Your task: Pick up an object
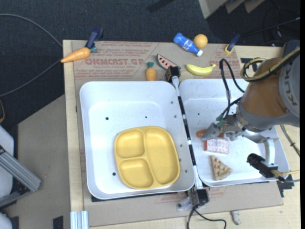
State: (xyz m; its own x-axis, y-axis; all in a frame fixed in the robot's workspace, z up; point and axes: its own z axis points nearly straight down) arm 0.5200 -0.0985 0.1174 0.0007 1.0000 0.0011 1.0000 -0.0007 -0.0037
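In the right bin point(205, 97) lie a pink-and-white packet point(217, 146), a pizza slice toy point(219, 167) nearer the front edge, and a small red-orange piece point(200, 133) by the bin's left wall. My gripper point(218, 130) hangs low over the packet, just above its upper edge and next to the red-orange piece. The grey and orange arm point(267, 99) comes in from the right and covers the bin's right half. Nothing visible sits between the fingers.
The left bin point(95, 104) holds a yellow divided plate point(145, 156). Along the back of the bench lie a carrot point(75, 55), a watermelon slice point(164, 61), a small orange toy point(151, 73), a banana point(200, 69), a blue bottle point(187, 44) and an orange ball point(200, 40).
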